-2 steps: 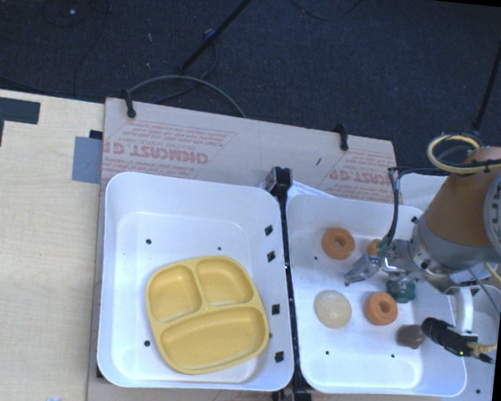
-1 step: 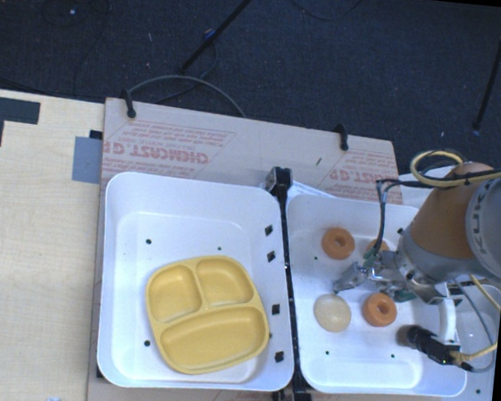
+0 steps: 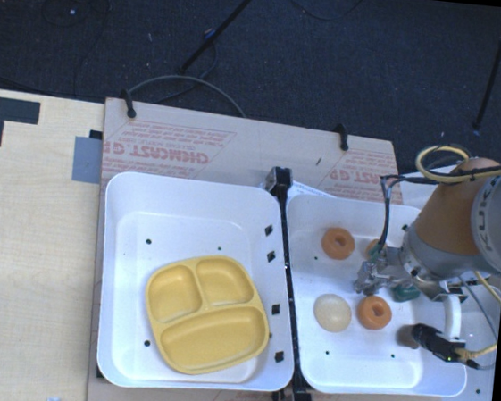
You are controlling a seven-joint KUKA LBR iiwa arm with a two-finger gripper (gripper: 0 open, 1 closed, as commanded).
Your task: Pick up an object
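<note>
Dark floor behind bench. Left bin held yellow tray. Right bin held two orange rings and pale ball. Gripper hovered between rings; pincer state impossible to tell.

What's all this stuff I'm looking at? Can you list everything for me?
Bins: two, white, side by side on the bench; left bin, right bin.
Divided tray: one, yellow, in the left bin.
Ring-shaped pieces: two, orange, in the right bin; one toward the back, one nearer the front.
Round lump: one, cream, in the right bin beside the nearer ring.
Cardboard sheet: one, brown, under the bins.
Arm: one, grey and orange, reaching in from the right.
Claw: one, over the right bin between the rings.
</note>
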